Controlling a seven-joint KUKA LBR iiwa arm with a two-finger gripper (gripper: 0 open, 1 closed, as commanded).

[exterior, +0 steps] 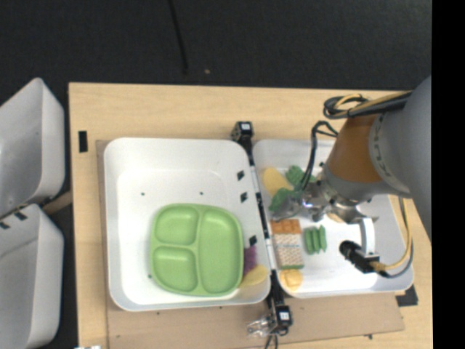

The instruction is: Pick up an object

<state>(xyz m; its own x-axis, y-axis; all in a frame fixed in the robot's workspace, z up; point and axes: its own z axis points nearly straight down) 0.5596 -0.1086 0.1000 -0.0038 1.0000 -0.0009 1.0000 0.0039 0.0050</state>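
Grey arm (378, 151) reaching in, end effector (299, 202) lowered

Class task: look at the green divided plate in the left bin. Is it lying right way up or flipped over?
Right way up: the green plate lies flat in the left bin, its three hollow compartments facing the camera.

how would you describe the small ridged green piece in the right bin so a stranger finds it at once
Start at the right-hand shallow white bin, under the grey arm. Near its left wall lies an orange and white patterned rectangular block. The small ridged green piece lies just to the right of that block, the only green item there with lengthwise ribs.
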